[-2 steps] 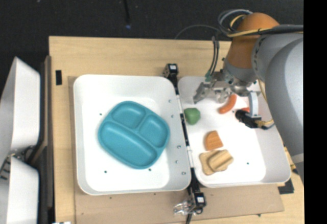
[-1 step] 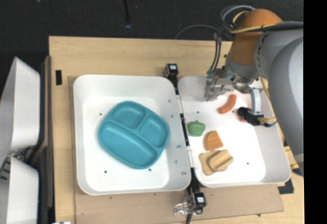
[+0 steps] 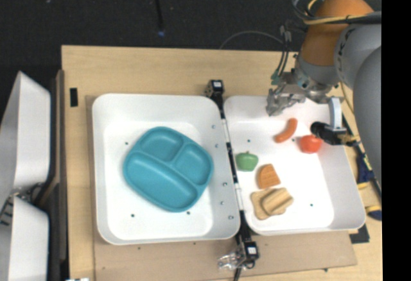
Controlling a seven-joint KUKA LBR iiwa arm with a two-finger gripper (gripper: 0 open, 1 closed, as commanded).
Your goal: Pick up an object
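The right bin (image 3: 321, 212) holds several toy foods: an orange sausage (image 3: 286, 131), a red tomato (image 3: 310, 144), a green piece (image 3: 246, 160), an orange wedge (image 3: 268, 176) and a tan bread piece (image 3: 271, 201). My gripper (image 3: 277, 104) hangs over the bin's far edge, up and to the left of the sausage and apart from it. Nothing shows between its fingers.
The left bin (image 3: 112, 209) holds a teal divided plate (image 3: 167, 168). A ridge with black clips (image 3: 215, 88) joins the two bins. White containers (image 3: 29, 138) stand at the far left, off the bench.
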